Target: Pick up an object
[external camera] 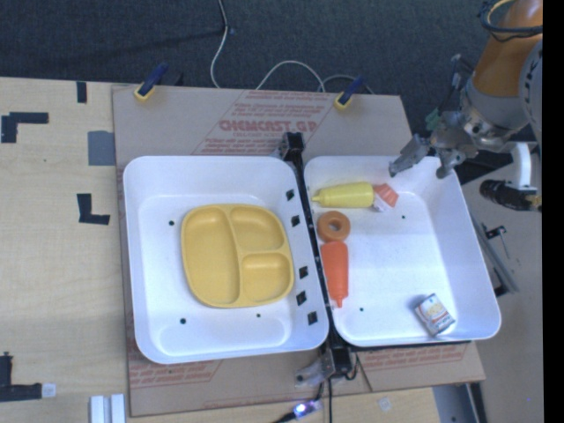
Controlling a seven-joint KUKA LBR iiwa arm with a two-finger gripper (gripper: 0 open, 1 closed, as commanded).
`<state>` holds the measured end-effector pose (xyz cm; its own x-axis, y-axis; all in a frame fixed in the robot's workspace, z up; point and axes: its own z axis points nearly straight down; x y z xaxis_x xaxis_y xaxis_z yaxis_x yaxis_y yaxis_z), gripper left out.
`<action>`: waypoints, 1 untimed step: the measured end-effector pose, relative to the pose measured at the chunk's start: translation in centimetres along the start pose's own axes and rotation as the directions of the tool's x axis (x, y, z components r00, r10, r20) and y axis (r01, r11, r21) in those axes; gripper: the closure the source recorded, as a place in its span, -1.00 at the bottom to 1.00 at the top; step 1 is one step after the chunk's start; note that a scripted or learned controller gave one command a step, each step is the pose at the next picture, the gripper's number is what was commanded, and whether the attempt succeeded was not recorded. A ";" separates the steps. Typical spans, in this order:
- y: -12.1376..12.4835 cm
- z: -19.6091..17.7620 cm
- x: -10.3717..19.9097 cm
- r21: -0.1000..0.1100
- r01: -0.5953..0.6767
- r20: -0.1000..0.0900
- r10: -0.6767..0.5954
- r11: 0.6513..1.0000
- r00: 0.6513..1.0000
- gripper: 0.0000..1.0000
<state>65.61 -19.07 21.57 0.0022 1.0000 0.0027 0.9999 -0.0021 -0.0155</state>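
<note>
The right bin (458,236) holds a yellow bottle-shaped toy (344,196) lying along its far side, with a small red and white piece (385,197) at its right end. Below them lie an orange ring (334,227) and an orange carrot (335,272) by the left wall. A small box (434,315) sits near the front right corner. My gripper (425,159) hovers over the bin's far right edge, open, with its two fingers spread and nothing between them.
The left bin (150,236) carries a yellow divided plate (236,255). A black divider (304,236) runs between the bins. Both rest on a cardboard sheet (256,122) held by yellow-blue clamps (152,81). A cable (264,69) loops at the back.
</note>
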 end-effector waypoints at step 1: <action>0.3 -1.0 0.1 -0.014 0.004 0.003 -0.004 1.000 1.000 -1.00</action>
<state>65.91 -19.00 22.52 -0.0016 1.0000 -0.0002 1.0000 0.0016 -0.0013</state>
